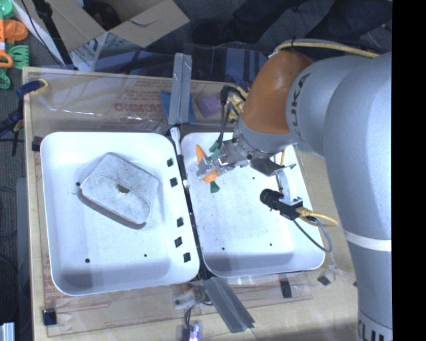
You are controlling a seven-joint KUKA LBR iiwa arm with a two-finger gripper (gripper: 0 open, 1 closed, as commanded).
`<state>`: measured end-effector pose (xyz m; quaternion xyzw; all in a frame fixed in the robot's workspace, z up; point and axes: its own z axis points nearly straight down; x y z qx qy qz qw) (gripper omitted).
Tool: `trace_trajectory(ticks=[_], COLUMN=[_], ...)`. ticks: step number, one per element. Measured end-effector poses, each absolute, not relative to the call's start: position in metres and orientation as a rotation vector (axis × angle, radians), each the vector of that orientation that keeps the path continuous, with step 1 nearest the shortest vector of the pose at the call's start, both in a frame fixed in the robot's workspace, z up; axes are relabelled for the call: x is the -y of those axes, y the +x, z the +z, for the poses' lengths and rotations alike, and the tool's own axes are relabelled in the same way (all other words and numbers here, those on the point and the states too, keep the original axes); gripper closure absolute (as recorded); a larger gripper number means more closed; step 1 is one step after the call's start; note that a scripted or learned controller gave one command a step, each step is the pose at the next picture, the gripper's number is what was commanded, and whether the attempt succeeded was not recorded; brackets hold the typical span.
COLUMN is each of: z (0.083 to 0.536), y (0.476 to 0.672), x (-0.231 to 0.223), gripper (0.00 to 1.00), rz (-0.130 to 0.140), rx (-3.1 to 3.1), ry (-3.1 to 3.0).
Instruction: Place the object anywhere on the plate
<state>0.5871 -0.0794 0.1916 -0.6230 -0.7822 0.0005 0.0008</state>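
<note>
Overhead: robot arm reaching into the right-hand bin

Seen from above at a slant, a large grey robot arm (346, 133) enters from the right side and bends down toward the bench. An orange band (276, 90) wraps the arm just above the wrist. The gripper (214, 163) sits low over the upper left part of the right bin (253, 260), close to the divide between the two bins. A small orange and green object (208, 170) shows right at the gripper's tip, orange pieces above and a green piece pointing down. Whether the fingers are apart, together or clamped on it cannot be told, because the wrist hardware crowds that spot. A black cylinder with a cable (283, 203) hangs off the wrist over the same bin.

The left bin (66, 266) holds a grey, rounded rectangular plate (120, 190) lying tilted near its centre, well apart from the object. Both bins are shallow and white, set side by side on a pale wooden bench (100, 100). Beyond the bench, cardboard (113, 20) and some orange and green items (10, 40) lie at the upper left.
</note>
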Motion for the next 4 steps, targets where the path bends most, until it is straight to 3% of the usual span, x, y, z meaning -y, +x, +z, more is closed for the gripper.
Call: trace_trajectory(ticks=[1, 2, 3, 4], z=[0.217, 0.295, 0.426, 0.329], y=[0.655, 0.657, 0.657, 0.617], x=[0.024, -0.04, -0.012, -0.021], gripper=[1.0, 1.0, 1.0, 1.0], rz=[0.001, 0.001, -0.003, 0.006], rx=[2.436, 2.563, 2.547, 2.417], ry=[-1.984, -1.816, -1.844, -2.003])
